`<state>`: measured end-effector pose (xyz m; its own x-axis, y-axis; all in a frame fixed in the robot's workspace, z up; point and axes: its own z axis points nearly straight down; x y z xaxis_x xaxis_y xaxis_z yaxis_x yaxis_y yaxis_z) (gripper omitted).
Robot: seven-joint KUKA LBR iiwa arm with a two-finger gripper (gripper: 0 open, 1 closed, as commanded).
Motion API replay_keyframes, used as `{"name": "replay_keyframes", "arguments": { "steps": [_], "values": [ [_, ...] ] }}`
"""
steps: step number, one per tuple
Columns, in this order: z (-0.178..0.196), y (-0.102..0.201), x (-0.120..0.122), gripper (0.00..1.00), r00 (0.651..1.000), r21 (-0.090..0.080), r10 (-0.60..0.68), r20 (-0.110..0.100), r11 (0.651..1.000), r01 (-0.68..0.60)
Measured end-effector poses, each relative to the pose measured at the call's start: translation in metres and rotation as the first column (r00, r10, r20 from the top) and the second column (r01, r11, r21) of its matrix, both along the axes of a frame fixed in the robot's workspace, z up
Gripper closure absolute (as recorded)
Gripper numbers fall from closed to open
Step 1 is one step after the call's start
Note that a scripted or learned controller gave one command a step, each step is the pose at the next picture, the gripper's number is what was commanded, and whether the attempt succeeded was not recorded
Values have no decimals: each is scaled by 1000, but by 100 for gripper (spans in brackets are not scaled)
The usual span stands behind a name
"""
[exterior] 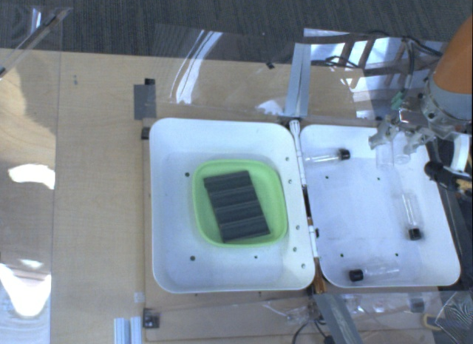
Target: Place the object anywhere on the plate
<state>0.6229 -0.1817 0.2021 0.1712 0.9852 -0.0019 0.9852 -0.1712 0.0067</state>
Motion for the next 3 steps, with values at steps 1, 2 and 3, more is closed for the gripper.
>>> {"name": "replay_keyframes", "arguments": {
  "steps": [1,2,3],
  "values": [
    [-62,83,-58,100,986,3,166,-3,986,-166],
    [-16,164,-82,100,983,3,182,-1,983,-182],
    [-17,248,-73,100,968,3,253,-1,968,-253]
  ]
}}
